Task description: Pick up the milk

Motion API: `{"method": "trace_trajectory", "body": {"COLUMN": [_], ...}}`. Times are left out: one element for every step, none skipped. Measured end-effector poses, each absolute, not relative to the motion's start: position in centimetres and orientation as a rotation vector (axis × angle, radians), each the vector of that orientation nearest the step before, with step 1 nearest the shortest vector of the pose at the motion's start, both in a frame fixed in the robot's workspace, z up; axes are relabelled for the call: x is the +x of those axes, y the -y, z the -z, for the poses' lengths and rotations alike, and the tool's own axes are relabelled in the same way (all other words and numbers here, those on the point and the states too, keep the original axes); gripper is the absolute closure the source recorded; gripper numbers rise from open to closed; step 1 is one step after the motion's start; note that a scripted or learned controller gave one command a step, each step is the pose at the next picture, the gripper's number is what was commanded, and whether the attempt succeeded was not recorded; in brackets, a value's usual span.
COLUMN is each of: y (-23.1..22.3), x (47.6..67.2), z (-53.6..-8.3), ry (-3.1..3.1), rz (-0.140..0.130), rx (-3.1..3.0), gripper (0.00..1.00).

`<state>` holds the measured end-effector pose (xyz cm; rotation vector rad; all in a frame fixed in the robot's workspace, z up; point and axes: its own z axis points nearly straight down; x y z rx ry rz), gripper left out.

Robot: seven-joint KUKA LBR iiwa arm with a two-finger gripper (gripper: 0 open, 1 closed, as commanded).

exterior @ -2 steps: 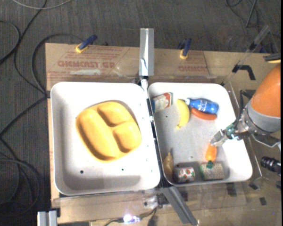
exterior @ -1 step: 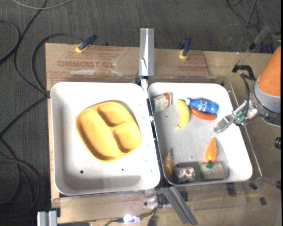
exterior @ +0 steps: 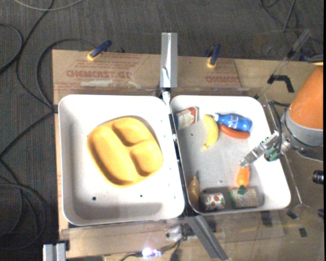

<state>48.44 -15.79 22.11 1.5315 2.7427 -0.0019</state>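
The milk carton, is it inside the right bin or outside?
Inside: the milk carton lies in the right bin's far-left corner, against the wall.

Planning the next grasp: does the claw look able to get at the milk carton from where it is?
Probably yes. The milk carton sits in the right bin's far-left corner, open from above; the banana lies beside it. The claw hovers across the bin.

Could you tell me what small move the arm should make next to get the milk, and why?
Probably travel toward the bin's far-left corner: the two-finger gripper hangs near the right bin's right wall above the orange carrot, while the small red-and-white milk carton lies apart there.
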Motion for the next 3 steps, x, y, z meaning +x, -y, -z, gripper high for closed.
{"method": "trace_trajectory", "body": {"y": [15.9,16.0,5.7], "x": [49.9,50.7,48.4], "z": [-25.9,-21.7,-19.3], "ry": [-2.708,-2.907,-2.903], "rz": [0.0,0.001,-0.001], "rx": [1.592,1.193,1.208], "gripper": [1.0,1.0,1.0]}}
